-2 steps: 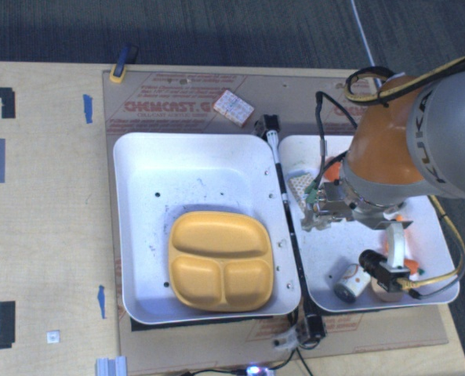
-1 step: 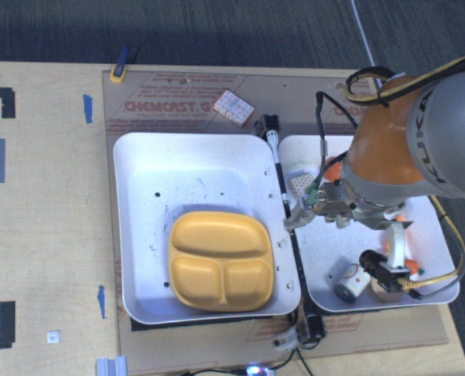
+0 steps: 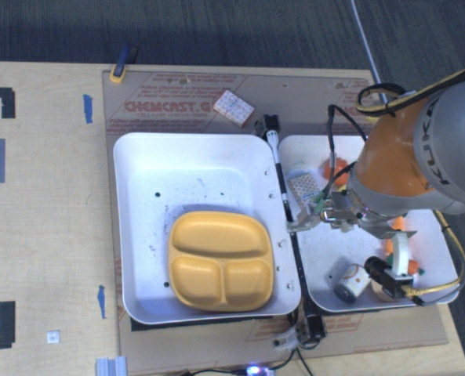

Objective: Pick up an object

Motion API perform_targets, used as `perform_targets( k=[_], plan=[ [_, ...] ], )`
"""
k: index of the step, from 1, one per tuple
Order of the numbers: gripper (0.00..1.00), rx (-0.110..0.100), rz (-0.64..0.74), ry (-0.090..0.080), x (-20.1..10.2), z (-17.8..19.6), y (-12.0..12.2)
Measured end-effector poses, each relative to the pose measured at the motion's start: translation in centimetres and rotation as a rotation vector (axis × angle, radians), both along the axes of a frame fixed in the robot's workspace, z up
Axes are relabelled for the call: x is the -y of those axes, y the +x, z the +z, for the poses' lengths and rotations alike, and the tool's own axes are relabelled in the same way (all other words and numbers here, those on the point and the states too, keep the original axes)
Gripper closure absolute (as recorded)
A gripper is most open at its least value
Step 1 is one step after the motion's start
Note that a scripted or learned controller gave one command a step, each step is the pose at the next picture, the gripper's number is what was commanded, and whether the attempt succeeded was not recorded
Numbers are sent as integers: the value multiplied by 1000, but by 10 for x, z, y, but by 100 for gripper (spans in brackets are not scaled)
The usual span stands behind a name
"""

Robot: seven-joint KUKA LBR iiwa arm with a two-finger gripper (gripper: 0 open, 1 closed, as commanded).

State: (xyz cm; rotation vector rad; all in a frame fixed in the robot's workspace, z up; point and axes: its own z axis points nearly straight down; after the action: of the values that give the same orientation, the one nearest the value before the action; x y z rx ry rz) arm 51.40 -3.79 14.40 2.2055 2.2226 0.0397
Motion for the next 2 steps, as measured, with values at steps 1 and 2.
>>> perform_targets(
  k=[1, 2],
  plan=[
    [0, -10, 6, 17, 13, -9, 28],
    [0, -15, 8, 21, 14, -10, 31]
  ],
)
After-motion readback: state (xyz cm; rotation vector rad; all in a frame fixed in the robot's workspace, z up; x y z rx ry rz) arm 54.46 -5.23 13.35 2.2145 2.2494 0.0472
